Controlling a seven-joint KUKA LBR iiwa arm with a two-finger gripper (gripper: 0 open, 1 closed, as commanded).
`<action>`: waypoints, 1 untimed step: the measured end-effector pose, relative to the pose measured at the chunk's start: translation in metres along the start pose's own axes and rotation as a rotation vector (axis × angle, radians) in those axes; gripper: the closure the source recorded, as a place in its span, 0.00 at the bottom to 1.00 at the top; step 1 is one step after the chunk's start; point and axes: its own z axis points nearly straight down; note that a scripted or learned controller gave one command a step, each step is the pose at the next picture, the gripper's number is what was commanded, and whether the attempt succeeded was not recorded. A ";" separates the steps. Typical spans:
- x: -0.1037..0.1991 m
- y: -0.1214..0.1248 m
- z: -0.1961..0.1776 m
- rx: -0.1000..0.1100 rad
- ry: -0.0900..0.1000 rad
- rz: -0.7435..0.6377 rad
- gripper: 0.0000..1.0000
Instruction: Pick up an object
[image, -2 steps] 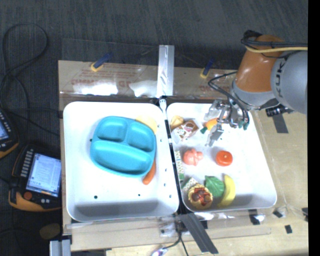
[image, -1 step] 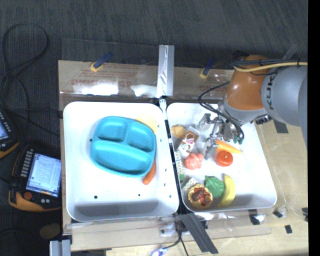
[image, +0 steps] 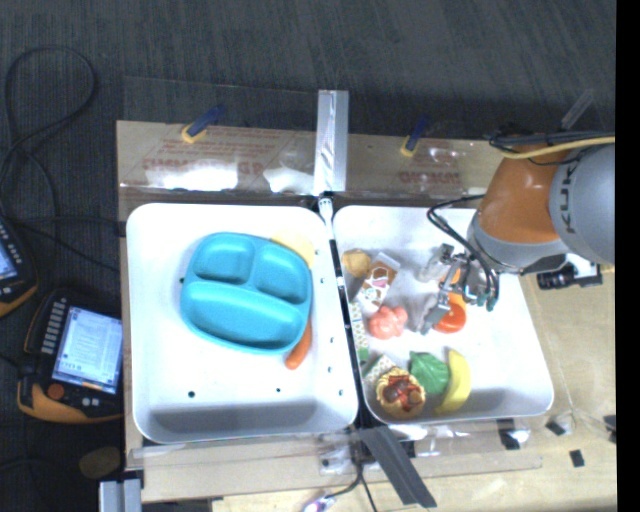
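Over the right bin: the pincer (image: 437, 292) hangs low, arm (image: 545, 205) reaching in from the right
Pincer state: fingers spread apart, nothing between them
Right bin (image: 520, 340): orange-red piece (image: 452, 316) just beside the fingertips; pink piece (image: 387, 321) to its left; green piece (image: 430, 370), yellow banana (image: 458, 380) and a round brown-red item (image: 397, 392) near the front wall
Left bin (image: 160, 400): blue divided tray (image: 245, 290), an orange carrot (image: 299, 345) against its right edge
Surface: both bins side by side, touching

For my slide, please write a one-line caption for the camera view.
Robot hand reaches into the right bin of toy food; a blue divided plate lies in the left bin.
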 end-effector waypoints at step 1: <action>-0.048 -0.017 0.002 0.002 0.000 -0.017 0.00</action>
